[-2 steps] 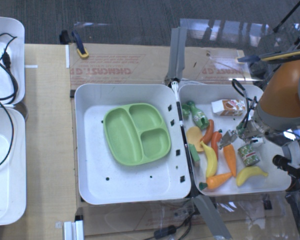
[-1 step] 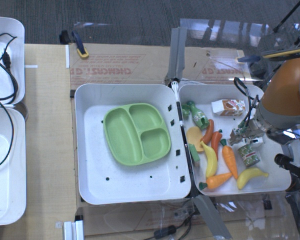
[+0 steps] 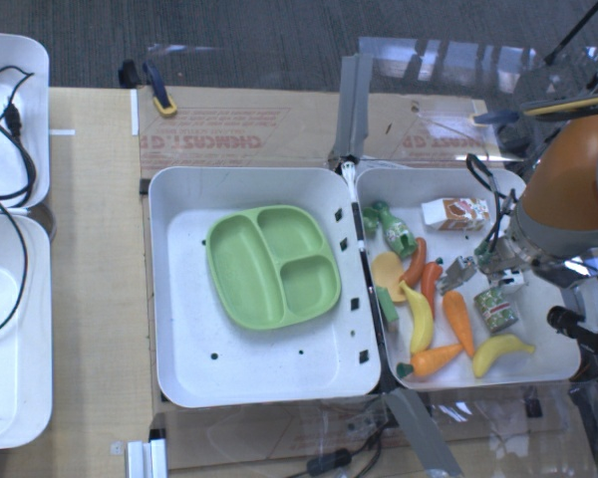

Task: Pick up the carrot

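Observation:
Two orange carrots lie in the right bin point(image 3: 568, 366). One carrot point(image 3: 459, 324) points up-down near the bin's middle, and the other carrot point(image 3: 435, 358) lies at the front by the rim. My gripper point(image 3: 478, 271) hangs over the right bin, just above and right of the upright carrot's top end. It looks open, with nothing between its fingers. The grey arm with its orange band point(image 3: 570, 182) reaches in from the right and hides the bin's right wall.
Crowded around the carrots are two red chillies point(image 3: 417, 263), two yellow bananas point(image 3: 420, 318), a green can point(image 3: 497, 311), a small carton point(image 3: 456, 213) and a green bottle point(image 3: 391, 229). The left bin point(image 3: 179, 347) holds a green divided plate point(image 3: 272, 264).

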